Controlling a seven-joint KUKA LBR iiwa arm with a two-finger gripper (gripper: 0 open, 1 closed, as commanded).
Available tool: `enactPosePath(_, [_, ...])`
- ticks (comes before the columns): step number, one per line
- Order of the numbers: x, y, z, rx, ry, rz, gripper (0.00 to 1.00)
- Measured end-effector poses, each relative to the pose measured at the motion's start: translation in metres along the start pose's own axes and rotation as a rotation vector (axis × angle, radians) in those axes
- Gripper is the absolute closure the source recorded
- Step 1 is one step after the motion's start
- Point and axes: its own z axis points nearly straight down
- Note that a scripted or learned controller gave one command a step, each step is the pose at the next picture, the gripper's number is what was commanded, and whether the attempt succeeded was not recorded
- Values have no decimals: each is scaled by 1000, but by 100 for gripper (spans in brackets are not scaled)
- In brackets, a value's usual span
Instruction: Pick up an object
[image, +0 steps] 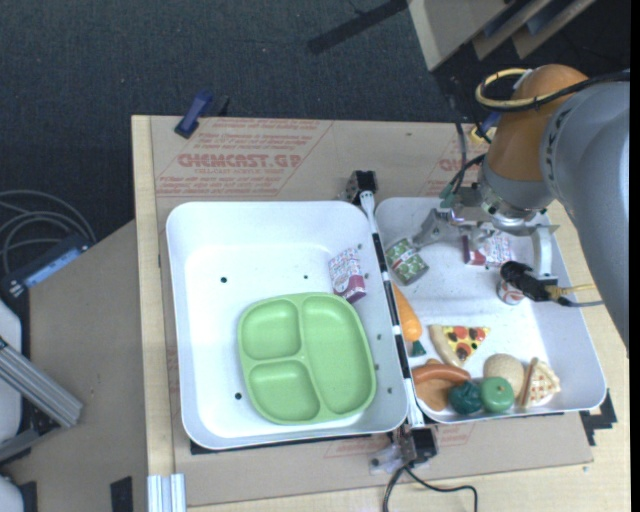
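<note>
arm (590, 130): smooth grey shell | orange band above wrist | yellow cable loop | tool (487, 228): grey metal

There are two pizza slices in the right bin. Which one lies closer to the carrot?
The pizza slice with red and dark toppings, lying flat just right of the carrot. The other pizza slice leans near the bin's right edge, beyond the bread roll.

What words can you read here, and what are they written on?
"CHEMCAST GP", in big red letters on the brown board behind the bins; the smaller red lines around it are too blurred to read.
The print on the small packet in the left bin and on the packet in the right bin is too small to read.
</note>
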Motion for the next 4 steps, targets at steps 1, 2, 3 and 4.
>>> enactPosePath(1, [-62,-21,-41,-3,-4,2,0])
enactPosePath(2, [-98,-58,15,3,5,0,0])
enactPosePath(3, [-101,-103,15,2,7,-2,0])
enactPosePath(4, [-103,-102,4,-2,2,0,100])
